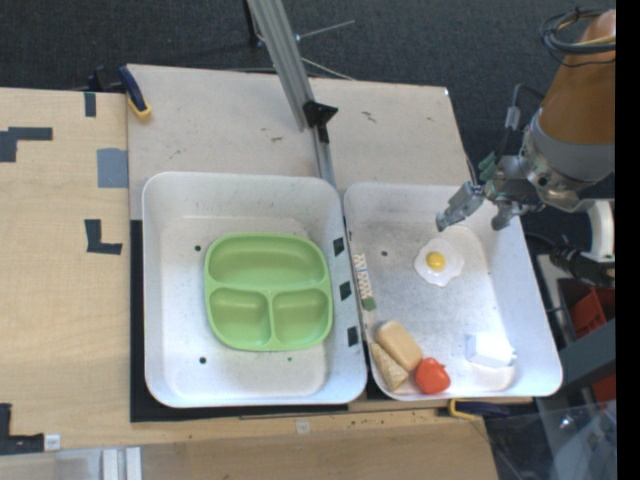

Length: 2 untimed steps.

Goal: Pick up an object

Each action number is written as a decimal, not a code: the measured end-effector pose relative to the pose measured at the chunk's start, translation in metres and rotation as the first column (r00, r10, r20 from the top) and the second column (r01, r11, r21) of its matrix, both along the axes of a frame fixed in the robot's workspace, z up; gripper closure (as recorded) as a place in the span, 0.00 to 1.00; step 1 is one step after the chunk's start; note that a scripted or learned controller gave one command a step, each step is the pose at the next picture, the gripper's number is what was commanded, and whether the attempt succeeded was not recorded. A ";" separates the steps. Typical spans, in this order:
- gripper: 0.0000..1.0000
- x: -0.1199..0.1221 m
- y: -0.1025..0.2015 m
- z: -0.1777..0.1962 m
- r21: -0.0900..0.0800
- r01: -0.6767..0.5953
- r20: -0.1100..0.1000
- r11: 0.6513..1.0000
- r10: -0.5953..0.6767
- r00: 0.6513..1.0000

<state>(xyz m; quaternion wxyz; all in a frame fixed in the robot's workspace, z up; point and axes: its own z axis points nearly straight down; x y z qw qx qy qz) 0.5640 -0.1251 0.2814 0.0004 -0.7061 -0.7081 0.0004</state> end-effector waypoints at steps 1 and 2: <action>0.00 0.000 0.000 0.000 0.000 0.000 0.000 1.000 0.000 1.000; 0.00 -0.007 -0.004 -0.061 0.000 0.002 -0.007 1.000 -0.002 1.000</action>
